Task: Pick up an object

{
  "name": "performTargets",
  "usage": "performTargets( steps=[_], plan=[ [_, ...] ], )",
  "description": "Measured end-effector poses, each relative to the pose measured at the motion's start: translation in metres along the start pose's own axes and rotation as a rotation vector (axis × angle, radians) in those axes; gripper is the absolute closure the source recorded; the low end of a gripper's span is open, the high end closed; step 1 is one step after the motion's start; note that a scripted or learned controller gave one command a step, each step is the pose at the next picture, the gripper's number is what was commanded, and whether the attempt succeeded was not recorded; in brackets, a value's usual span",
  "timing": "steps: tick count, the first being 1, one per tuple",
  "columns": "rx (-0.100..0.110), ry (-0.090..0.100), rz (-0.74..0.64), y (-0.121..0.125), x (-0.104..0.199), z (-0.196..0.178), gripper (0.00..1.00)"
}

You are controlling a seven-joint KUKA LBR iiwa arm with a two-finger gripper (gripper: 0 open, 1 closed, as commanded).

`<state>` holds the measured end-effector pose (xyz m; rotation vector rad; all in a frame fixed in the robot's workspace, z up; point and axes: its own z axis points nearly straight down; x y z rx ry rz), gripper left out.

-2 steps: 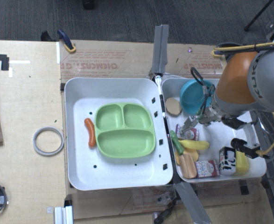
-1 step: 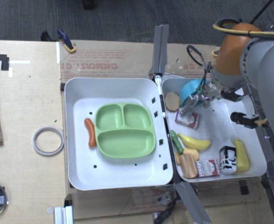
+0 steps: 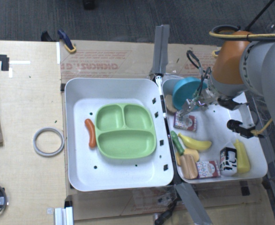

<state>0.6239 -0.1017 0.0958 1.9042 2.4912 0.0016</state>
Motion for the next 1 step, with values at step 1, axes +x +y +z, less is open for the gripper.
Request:
performTargets(
  steps=[1],
  plan=[
    [0.035, 0.015, -0.163, 0.0256, -0.0104, 0.0007, 0.00]
  ],
)
